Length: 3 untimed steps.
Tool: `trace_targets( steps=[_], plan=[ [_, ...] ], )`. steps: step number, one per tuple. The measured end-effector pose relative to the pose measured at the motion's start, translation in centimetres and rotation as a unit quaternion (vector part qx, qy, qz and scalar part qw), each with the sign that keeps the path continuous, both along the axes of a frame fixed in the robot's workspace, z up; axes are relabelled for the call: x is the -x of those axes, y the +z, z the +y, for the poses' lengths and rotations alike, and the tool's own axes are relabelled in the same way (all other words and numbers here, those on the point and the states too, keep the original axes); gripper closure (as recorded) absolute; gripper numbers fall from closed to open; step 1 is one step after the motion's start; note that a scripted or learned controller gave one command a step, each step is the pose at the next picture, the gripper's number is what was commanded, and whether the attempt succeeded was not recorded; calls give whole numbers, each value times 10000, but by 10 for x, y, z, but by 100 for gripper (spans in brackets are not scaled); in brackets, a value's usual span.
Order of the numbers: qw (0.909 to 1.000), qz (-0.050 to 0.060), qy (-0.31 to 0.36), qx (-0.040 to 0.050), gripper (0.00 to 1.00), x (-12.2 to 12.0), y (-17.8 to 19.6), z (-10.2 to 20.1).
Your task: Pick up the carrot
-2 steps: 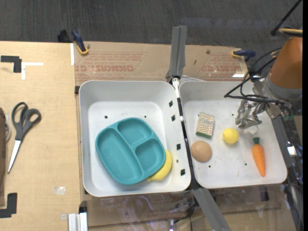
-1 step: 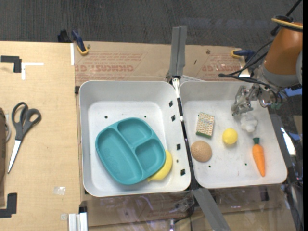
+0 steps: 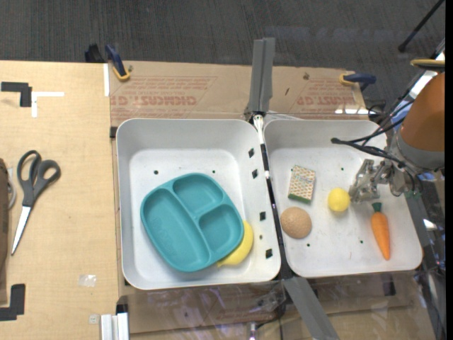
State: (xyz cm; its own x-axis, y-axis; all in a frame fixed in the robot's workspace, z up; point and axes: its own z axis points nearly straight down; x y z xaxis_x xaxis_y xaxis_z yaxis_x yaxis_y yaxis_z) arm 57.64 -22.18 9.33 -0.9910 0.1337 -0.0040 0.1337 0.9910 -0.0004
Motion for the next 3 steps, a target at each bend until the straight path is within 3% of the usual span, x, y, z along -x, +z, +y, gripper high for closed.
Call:
trace_targets(
  steps=[1,2,3],
  plan=[
    [9952,-8,-977,0,100,-57,0,1],
    [9637,11,-2668,-8,100,39,-1,0],
    [9401,1,-3410,-11,100,27,44,65]
  ],
)
